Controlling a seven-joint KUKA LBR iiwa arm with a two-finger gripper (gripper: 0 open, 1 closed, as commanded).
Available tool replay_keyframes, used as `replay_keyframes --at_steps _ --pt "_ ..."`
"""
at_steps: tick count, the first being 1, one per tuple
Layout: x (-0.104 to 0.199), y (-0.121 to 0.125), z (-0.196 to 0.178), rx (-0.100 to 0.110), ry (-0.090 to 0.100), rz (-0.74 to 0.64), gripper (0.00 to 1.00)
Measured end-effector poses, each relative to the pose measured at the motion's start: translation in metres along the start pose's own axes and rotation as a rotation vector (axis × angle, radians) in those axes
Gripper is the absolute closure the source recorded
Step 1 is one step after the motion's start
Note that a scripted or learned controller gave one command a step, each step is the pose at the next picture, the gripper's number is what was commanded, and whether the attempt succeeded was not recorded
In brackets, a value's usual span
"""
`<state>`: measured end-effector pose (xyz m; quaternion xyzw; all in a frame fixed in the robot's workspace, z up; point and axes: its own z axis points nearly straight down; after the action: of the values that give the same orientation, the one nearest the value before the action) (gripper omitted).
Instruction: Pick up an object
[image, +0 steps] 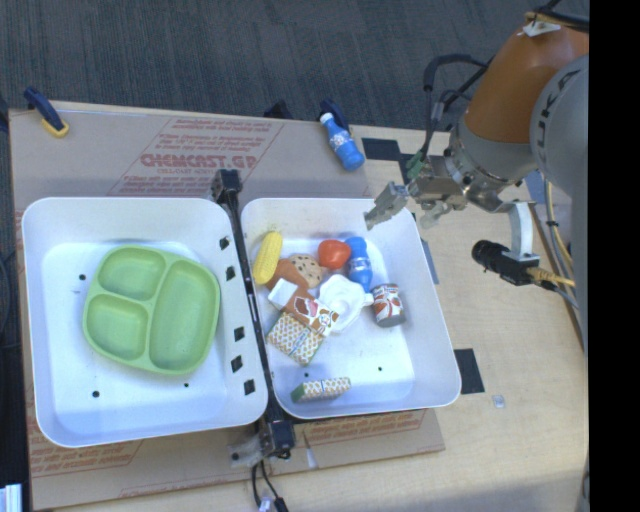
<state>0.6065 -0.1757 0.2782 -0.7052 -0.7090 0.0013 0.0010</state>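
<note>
Objects for picking are heaped in the right bin (425, 340): a corn cob (267, 256), a cookie (300, 270), a red tomato-like piece (334, 254), a small blue bottle (359, 265), a white crumpled item (345, 298), a small can (388, 305), a patterned carton (303, 330) and a striped stick (327, 388) lying apart near the front wall. The left bin (40, 330) holds a green divided plate (152, 310). A second blue bottle (343, 143) lies on the bench (500, 420) behind the bins.

The gripper (392, 204) is seen above the back right corner of the right bin, clear of every item and holding nothing; whether its fingers are spread or closed cannot be told at this angle.

The pick is judged not yet begun. Risks are noted as follows. The central items are touching or overlapping, so a descent there may land on two at once or push one aside. The can and bottle are rounded and may roll out from between the fingers. A descent from the present position may strike the bin rim. The striped stick, being isolated, is judged the cleaner target.
</note>
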Motion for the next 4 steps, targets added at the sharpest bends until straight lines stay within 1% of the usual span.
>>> replay_keyframes --at_steps 1,2,4 --pt "0.006 -0.066 0.164 0.002 0.001 -0.001 0.0" --pt "0.005 -0.065 0.153 0.002 -0.001 -0.006 1.0" --pt "0.006 -0.063 0.132 0.003 -0.003 -0.015 1.0"
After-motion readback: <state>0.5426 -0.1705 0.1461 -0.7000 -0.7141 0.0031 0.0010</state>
